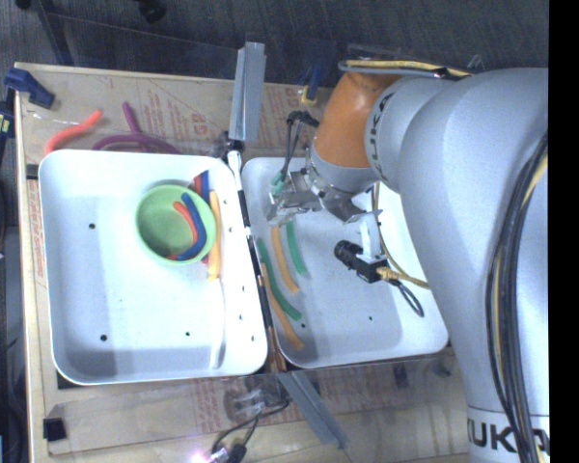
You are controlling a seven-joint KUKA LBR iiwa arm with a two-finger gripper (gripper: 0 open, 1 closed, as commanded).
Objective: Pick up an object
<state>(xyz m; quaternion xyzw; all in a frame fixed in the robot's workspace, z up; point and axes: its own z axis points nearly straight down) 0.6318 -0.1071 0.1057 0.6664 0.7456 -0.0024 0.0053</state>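
Note:
My gripper (284, 201) hangs over the upper left part of the right bin (367, 340), below the orange wrist band. Just beneath it lie thin sticks: an orange one (282, 263), a light green one (293, 251) and a darker green one (275, 292) along the bin's left side. In the left bin (106, 345) a green bowl (172, 224) sits with red, blue and orange pieces at its right rim. No object shows between the gripper's fingers.
The grey arm covers the right side of the right bin. A black cable plug (359, 261) hangs over that bin's middle. A metal divider bar (247, 90) stands between the bins at the back. Pink and orange tubing (125, 141) lies behind the left bin.

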